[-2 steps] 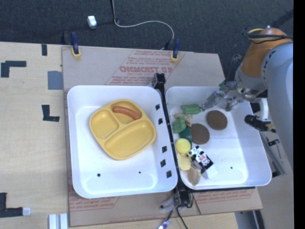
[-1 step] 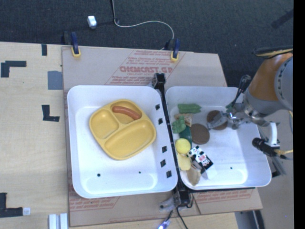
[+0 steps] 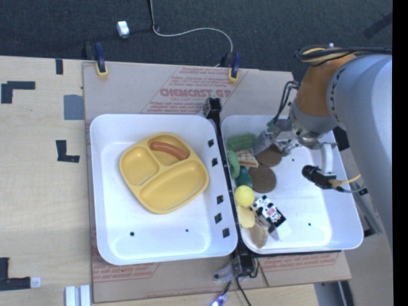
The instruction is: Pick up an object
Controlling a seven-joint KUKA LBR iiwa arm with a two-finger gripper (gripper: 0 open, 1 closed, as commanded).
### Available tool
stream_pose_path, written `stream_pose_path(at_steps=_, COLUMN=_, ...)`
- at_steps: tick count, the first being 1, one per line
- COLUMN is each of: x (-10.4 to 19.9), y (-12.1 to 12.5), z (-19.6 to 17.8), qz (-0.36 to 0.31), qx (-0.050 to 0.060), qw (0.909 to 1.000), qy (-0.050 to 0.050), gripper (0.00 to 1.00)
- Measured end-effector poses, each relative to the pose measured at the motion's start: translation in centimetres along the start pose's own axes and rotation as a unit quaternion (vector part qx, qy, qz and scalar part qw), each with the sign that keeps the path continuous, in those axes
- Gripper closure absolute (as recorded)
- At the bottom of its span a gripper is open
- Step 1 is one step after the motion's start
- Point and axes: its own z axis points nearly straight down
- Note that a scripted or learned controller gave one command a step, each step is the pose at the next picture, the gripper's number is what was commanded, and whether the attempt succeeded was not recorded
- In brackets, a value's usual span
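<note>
The small objects point(image 3: 254, 178) are crowding along the 9 o'clock wall of the right bin point(image 3: 319, 231), leaving bare floor toward 4 o'clock. The pincer point(image 3: 275, 140) is hanging at their 1 o'clock edge; its opening I cannot tell. The yellow plate point(image 3: 164, 173) is lying in the left bin point(image 3: 105, 234).

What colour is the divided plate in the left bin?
Yellow; the divided plate shows clearly in the camera view.

Two white bins point(image 3: 115, 234), one yellow divided plate point(image 3: 164, 172) (a single sausage point(image 3: 169, 149) on it), two blue clamps point(image 3: 99, 55).
</note>
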Motion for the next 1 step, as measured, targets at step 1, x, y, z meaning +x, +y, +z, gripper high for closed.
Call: stream_pose_path(at_steps=1, x=-0.36, y=-0.13, z=-1.12, qz=0.003, qx=0.001, qw=1.0000, qy=0.001, gripper=1.00)
